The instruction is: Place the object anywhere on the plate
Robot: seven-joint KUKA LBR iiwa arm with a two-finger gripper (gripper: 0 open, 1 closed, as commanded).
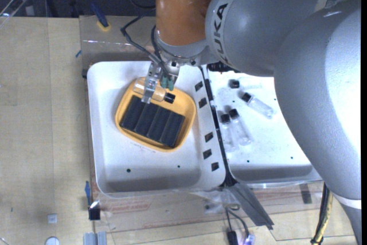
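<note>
Yellow rounded plastic plate [188, 107] sits just beneath the end effector [151, 91], grip state unclear; any release should be low and centred.

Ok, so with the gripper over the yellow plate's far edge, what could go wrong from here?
1. The gripper sits over the plate at its far rim, not its middle; a release there might tip off into the left bin.
2. No object is visibly held, so the drop may place nothing; clear vials lie in the right bin.
3. Descending further could nudge the plate.
</note>
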